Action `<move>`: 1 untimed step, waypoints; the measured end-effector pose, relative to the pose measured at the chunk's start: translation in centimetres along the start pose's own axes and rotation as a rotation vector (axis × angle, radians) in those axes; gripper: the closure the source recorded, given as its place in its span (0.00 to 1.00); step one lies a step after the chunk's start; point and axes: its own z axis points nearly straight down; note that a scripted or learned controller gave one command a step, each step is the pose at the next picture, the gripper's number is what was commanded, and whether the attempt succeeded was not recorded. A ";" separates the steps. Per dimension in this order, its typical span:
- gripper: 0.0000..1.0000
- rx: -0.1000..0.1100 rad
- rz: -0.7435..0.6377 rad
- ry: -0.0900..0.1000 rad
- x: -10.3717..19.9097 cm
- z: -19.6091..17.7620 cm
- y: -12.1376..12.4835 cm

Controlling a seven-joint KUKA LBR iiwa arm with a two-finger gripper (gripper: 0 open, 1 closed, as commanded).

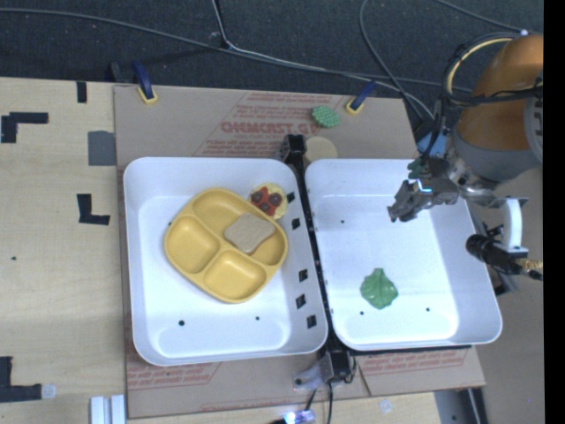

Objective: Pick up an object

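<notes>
A green leafy toy vegetable [380, 289] lies in the right bin [446, 321], toward its front middle. My gripper [406, 205] hangs over the back right part of that bin, well above and behind the vegetable, with nothing seen between its dark fingers. In the left bin [159, 325] sits a yellow divided plate [205, 246] with a slice of toast [248, 232] on it. A small red and yellow berry item [268, 199] rests at the plate's back edge.
A green round piece [325, 116] lies on the cardboard behind the bins. Black clips [295, 148] run along the seam between the two bins. Cables cross the dark floor at the back. The arm's grey body fills the right side.
</notes>
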 end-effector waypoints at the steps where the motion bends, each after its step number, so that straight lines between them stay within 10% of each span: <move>1: 1.00 0.006 -0.004 0.002 5.6 1.1 0.0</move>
